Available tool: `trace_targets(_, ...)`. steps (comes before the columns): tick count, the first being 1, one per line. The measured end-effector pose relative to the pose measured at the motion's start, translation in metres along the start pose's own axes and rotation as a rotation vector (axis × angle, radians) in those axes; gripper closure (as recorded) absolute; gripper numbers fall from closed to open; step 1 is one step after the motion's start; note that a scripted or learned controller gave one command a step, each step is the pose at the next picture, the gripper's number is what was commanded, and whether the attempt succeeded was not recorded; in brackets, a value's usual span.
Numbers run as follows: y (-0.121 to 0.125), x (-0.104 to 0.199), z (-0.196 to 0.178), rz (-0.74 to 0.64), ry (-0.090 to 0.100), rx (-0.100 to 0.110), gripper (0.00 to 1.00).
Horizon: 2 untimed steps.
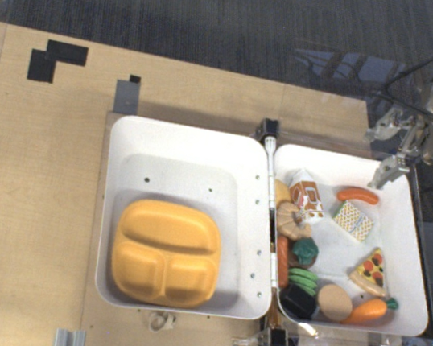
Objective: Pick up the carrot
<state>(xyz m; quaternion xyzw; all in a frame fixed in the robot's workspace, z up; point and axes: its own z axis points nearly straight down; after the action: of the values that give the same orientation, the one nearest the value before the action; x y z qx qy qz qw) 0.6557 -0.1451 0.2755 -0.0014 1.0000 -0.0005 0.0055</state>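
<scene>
The carrot is orange with a green top and lies in the front right corner of the right bin, its green end pointing right. My gripper hangs over the far right corner of that bin, well behind the carrot and above a red sausage. Nothing shows in its grasp.
The right bin also holds a pizza slice, a checkered cracker, a small carton, broccoli, green pods, a tan egg shape touching the carrot, and a long orange piece by the left wall. A yellow tray lies in the left bin.
</scene>
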Motion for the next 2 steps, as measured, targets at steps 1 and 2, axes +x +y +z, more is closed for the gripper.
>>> trace_targets(1,0.083,0.067,0.091,0.057,0.008,-0.005,0.0)
trace_targets(2,0.198,0.112,0.088,0.165,0.004,-0.007,0.0)
